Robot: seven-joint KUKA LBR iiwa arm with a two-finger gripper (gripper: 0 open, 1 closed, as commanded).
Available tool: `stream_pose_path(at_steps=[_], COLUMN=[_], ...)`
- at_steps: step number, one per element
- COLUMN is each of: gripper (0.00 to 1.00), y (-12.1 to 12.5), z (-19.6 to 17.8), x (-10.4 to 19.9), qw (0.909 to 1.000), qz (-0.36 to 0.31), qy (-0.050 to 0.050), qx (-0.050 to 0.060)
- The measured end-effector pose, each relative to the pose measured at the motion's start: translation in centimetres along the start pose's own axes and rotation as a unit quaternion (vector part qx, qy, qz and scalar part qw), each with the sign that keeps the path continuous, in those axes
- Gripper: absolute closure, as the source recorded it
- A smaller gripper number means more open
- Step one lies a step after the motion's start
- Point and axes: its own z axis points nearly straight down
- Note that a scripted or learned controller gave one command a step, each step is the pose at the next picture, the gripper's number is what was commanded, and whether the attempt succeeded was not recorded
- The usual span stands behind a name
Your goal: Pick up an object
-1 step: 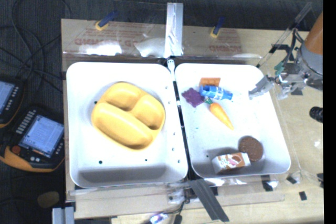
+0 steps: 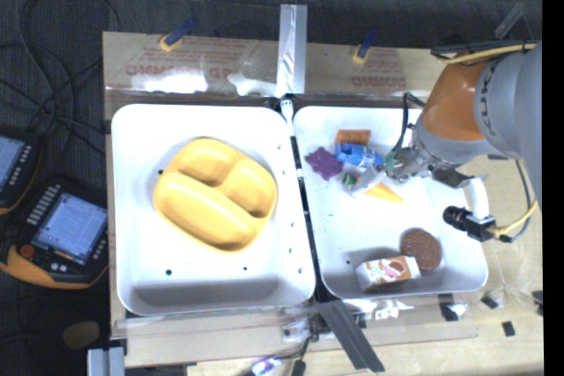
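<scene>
Camera view, arm: the gripper (image 2: 398, 165) sits low in the right bin (image 2: 458, 277), beside a small clutter.
Targets: blue piece (image 2: 357, 156), orange block (image 2: 353, 137), purple piece (image 2: 323, 162), yellow wedge (image 2: 384, 192).
Grasp: probably nothing held; its opening I cannot tell.
Elsewhere: brown disc (image 2: 421, 248), carton (image 2: 388, 272), left bin's yellow lump (image 2: 215, 193).
Advice: centre over one item, avoiding neighbours.

I see two bins side by side. The left bin (image 2: 132, 277) holds one big lumpy object (image 2: 216, 192) at its middle. In the right bin (image 2: 328, 273), small items (image 2: 351, 159) cluster far-left; a disc (image 2: 421, 248) and a carton (image 2: 388, 272) lie near-right.
</scene>
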Motion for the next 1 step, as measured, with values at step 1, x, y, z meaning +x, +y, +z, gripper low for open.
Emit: stream_pose_path(at_steps=[1], gripper=[0.00], y=[-2.22], z=[-3.46], x=[0.42], qw=[0.9967], qz=[0.081], qy=[0.002], qx=[0.005])
